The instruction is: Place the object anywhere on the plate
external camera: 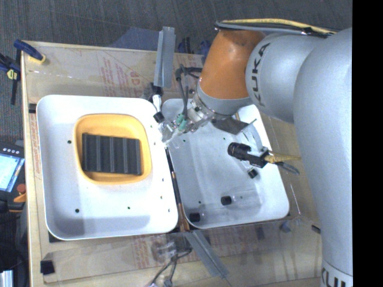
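A yellow plate (111, 122) with rounded corners lies in the left white bin (63, 208). A dark grey ribbed rectangular object (112, 154) rests flat on the plate and covers most of its middle. My gripper (177, 126) hangs over the far left corner of the right white bin (272, 205), close to the wall between the two bins and to the right of the plate. Something small and greenish shows at the gripper's tip, too small to identify.
A small black piece (225, 200) lies near the front of the right bin, and another small black bit (252, 173) sits further right. The arm covers the bin's far right part. A grey bar (164, 55) stands behind the bins.
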You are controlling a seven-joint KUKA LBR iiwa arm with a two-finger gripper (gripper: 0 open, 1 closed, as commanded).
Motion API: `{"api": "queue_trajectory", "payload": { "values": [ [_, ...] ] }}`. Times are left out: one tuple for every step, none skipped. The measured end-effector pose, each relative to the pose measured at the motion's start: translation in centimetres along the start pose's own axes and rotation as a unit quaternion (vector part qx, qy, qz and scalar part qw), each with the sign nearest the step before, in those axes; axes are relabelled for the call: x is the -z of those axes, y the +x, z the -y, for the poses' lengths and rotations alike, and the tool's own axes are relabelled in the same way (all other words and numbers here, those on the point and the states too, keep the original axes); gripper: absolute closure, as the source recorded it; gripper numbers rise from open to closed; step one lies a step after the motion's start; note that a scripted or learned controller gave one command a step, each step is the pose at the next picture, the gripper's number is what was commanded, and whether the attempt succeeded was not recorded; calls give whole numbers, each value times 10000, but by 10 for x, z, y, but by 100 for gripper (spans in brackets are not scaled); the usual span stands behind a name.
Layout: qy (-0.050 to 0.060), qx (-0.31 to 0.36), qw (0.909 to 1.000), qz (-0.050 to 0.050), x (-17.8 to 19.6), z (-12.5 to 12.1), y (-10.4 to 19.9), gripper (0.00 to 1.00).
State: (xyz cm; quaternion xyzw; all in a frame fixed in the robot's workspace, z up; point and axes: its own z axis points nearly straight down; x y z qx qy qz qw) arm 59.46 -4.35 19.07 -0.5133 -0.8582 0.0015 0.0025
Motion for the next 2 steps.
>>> {"api": "queue_trajectory", "payload": {
  "values": [
    [-1,0,10000,2,0,0,0,0],
    [-23,-226,9997,16,1,-13,-3,0]
  ]
}}
